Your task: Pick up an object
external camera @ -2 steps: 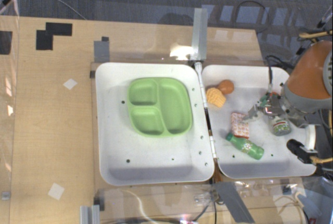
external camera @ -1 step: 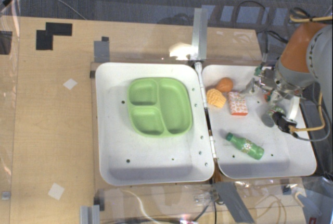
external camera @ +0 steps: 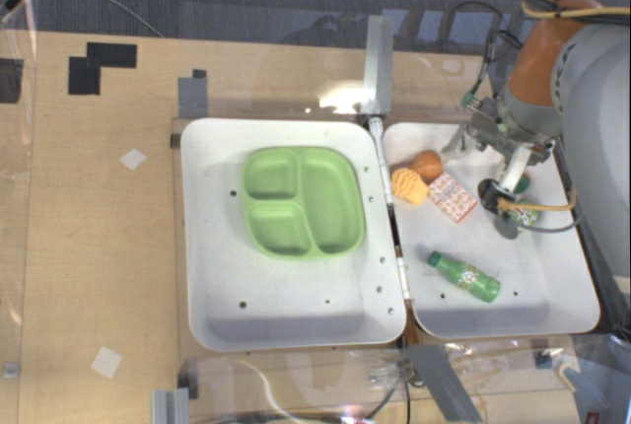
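Four things are lying in the right bin [external camera: 557, 299] — orange ball [external camera: 426, 163], yellow lump [external camera: 408, 186] and checkered packet [external camera: 452, 198] crowding at its upper left, green bottle [external camera: 463, 275] lower down. I'm seeing the claw [external camera: 473, 138] hanging at upper right — released or clenched, I cannot tell. Closing on that cluster is risking a two-thing pinch.

The bench [external camera: 89, 245] is pale wood. Two white bins sit on it side by side, their inner rims touching: the left bin [external camera: 212, 314] near the middle, the right bin [external camera: 562, 309] by the right edge. Black patches [external camera: 99, 65] mark the far left of the top (flat, like tape). Two small pale squares [external camera: 132, 158] lie left of the bins, well apart.
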